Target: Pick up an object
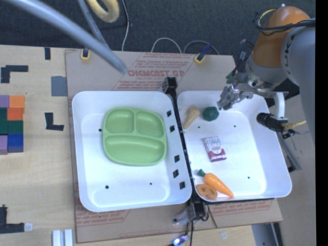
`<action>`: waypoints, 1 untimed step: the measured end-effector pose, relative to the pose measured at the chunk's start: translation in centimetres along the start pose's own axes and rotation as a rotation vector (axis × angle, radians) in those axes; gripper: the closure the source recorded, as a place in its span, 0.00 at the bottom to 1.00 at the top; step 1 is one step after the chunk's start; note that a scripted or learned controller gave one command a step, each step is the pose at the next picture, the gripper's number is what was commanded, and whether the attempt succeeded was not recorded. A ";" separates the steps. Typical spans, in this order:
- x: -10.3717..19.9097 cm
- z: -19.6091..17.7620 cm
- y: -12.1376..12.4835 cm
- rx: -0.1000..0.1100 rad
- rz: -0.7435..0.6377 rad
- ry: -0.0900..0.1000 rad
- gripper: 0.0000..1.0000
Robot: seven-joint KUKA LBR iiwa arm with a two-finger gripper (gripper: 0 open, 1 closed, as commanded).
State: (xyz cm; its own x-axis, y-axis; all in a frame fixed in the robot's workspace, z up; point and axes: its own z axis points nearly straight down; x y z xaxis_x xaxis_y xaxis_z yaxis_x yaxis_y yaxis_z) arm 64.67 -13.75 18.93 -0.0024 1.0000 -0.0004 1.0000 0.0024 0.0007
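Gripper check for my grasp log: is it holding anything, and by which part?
Nothing is held. The gripper hangs just right of the green ball, with nothing between its jaws.

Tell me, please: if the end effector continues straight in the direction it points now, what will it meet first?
Probably the green ball. The end effector points down and toward the left, and the ball lies just beyond its tip in the right bin. Depth is unclear, so it may reach the bin floor beside the ball instead.

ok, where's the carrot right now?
In the right bin, near its front-left corner, the carrot lies beside an orange slice, below the small red packet.
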 end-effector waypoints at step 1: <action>0.1 -2.5 0.1 0.003 0.001 0.001 1.00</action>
State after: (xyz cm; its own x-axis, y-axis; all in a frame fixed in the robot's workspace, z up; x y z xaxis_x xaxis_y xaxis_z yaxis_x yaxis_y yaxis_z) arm 64.72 -13.70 21.45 -0.0017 1.0000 0.0005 1.0000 0.0017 -0.0026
